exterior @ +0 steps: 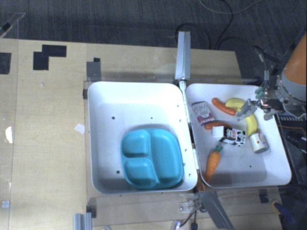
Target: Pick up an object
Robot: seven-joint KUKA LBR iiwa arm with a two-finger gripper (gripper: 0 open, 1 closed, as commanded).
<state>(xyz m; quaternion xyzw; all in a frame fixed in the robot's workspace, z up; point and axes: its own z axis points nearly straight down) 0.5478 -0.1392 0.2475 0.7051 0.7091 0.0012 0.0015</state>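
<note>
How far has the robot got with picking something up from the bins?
Nothing looks picked up yet. The claw hovers over the right white bin, close above the curved yellow banana, and I see nothing between its tips. The orange carrot and red sausage lie untouched. Grasping and lifting remain.

Right bin's (283,169) near floor lies open; banana (250,123), can (259,143) crowd its far side.
</note>
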